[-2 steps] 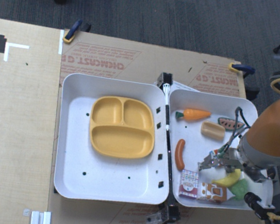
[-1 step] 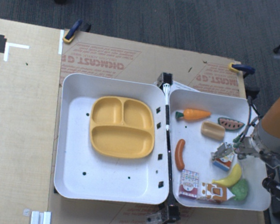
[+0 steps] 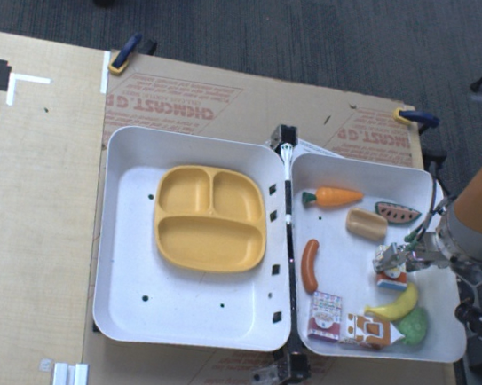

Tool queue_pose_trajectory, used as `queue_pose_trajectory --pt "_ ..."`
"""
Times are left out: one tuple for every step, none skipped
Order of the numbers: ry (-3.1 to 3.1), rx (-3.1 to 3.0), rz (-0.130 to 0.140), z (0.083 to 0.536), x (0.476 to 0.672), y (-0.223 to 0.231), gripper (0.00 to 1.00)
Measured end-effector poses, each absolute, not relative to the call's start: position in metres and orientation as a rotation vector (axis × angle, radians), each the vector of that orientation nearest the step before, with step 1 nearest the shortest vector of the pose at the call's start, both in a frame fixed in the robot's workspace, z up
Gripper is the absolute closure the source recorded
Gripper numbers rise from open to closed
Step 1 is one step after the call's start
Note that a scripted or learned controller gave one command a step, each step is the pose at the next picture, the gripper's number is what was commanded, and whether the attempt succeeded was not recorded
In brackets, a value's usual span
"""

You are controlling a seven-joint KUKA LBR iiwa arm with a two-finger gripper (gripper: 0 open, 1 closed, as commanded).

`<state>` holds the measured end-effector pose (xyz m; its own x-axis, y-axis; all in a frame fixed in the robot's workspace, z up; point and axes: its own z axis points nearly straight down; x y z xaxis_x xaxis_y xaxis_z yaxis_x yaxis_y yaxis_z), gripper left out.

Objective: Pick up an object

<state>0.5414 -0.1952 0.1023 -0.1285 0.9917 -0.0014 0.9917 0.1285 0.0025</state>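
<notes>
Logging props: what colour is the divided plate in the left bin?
Yellow-orange plate, plain, clearest in the camera view.

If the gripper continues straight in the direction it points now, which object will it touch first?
Probably the small red-and-white item directly beneath the gripper, just above the banana in the right bin. Depth is unclear from this slanted view.

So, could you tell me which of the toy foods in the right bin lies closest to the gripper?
The banana: its yellow curve lies just below the gripper. The carrot, sausage and watermelon slice all lie farther off.
</notes>
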Motion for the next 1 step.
queue_pose_trajectory --pt "2.484 1.919 0.000 0.2776 0.5415 -0.1224 1.00"
